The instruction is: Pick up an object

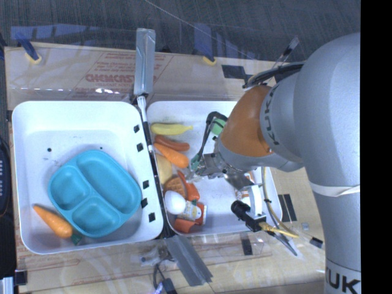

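Nearest the camera, along the bottom edge, there's some grey bracket hardware [187, 259] on the worktop [73, 72], right below where the two white bins meet. Going up into the left bin [37, 118], a carrot [54, 220] lies in the near-left corner, just touching the edge of a blue divided tray [95, 192] that takes up most of the bin floor. In the right bin [202, 108], the stuff is all piled along the left wall: closest is an orange piece [182, 225] next to a little printed carton [196, 212], then a white egg [174, 203] sitting among some more orange bits [184, 185]. Further back is another carrot [171, 156], a thinner reddish one [173, 144] beyond that, and a yellow banana [171, 128] at the far end of the pile. The arm [306, 121] comes in from the right with the orange band [245, 127] over the bin, and the hand [197, 170] is down right beside the pile near the orange bits. Can't tell whether it's open, closed or holding anything, since the wrist blocks that part.
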You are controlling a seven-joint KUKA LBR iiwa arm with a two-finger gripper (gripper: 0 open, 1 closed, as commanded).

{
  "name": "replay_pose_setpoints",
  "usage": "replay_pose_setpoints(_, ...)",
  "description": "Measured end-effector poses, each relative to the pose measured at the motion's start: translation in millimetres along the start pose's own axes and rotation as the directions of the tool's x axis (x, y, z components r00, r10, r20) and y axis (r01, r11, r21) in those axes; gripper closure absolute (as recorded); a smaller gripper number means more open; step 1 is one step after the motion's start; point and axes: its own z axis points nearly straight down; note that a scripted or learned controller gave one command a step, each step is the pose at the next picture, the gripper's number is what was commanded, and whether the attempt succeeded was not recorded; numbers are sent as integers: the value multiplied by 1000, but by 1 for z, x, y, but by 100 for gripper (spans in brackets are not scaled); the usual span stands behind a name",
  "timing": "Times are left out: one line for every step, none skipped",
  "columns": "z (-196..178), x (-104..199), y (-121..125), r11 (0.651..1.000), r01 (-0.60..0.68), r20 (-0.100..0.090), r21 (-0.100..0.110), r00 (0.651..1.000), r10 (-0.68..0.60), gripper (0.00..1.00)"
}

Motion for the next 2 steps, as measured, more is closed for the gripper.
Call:
replay_pose_setpoints(-86,22,-7,997,-72,-7,13,997,72,100)
replay_pose_setpoints(-83,22,-9,997,-73,-7,18,997,73,0)
